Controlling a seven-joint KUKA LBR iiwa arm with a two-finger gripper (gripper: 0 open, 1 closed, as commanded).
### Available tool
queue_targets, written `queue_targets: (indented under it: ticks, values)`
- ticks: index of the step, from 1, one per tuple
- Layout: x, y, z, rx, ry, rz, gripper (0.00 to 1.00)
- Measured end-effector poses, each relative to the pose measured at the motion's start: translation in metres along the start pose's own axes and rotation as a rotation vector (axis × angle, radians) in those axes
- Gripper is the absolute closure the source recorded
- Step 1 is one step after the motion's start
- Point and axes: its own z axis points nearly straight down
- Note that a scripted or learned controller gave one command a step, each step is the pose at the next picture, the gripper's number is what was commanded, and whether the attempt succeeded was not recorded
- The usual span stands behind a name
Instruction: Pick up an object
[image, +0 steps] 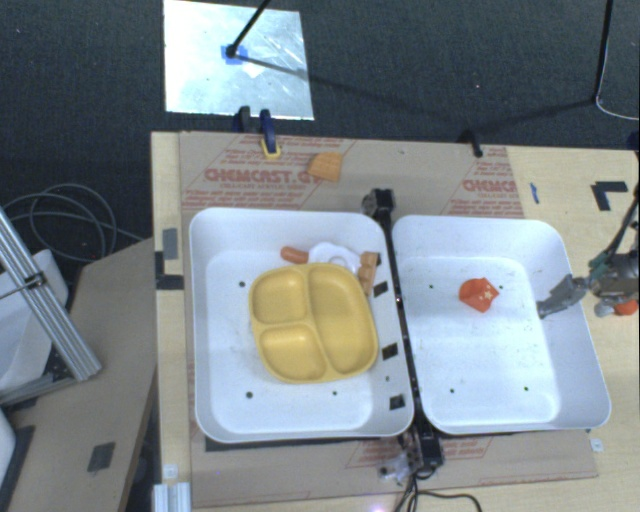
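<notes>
Your gripper (560, 295) sits at right white bin's (520, 405) right rim; cannot tell its state. Small orange-red block (479, 294) lies upper-middle there, open floor all round it. Left white bin (225, 400): yellow three-compartment plastic tray (312, 322) fills centre. Table (420, 175) bears both bins.
</notes>
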Motion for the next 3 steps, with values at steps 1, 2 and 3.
queue_targets:
  ticks: [1, 2, 3]
  values:
    - [-0.018, 0.082, -0.061, -0.013, -0.005, -0.004, 0.00]
    - [-0.017, -0.014, 0.072, 0.016, 0.007, 0.007, 0.00]
    - [-0.018, -0.006, -0.082, -0.017, -0.007, -0.002, 0.00]
